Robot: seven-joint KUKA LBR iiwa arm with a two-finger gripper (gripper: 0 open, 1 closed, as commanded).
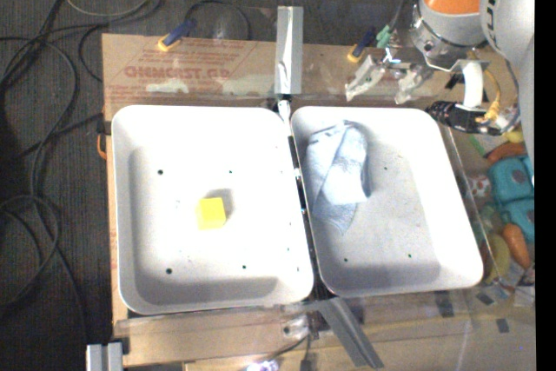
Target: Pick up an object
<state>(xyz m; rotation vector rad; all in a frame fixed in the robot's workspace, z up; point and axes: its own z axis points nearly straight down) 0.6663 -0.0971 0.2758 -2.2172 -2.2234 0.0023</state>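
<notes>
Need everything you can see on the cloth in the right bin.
The cloth is pale blue-grey, soft fabric by its look, crumpled and folded into a long bundle. It lies on the floor of the right bin, in the far left part, running from near the far rim toward the middle, its left edge close to the wall beside the left bin. It casts a shadow on its right. Only the bin touches it; the claw hangs beyond the far rim, apart from it.

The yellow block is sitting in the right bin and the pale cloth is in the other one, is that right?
Not quite. The camera view shows the yellow block in the left bin; the pale cloth is in the other one, the right bin.
</notes>
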